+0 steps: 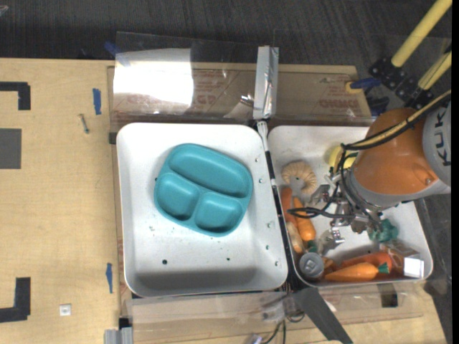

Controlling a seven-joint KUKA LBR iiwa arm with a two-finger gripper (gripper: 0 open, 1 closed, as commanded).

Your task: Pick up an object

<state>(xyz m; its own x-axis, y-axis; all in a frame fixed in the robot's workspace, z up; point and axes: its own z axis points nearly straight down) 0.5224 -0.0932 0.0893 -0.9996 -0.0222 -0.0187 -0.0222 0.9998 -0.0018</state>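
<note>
The object to pick is not decided yet: your right bin [423, 229] holds the clutter, while the left bin [136, 213] has a teal divided plate [203, 188]. The arm [393, 160] hides much of it. The gripper [337, 224] is low among carrots [353, 270]; I cannot tell its state. It may pinch two items, or slip.
</note>
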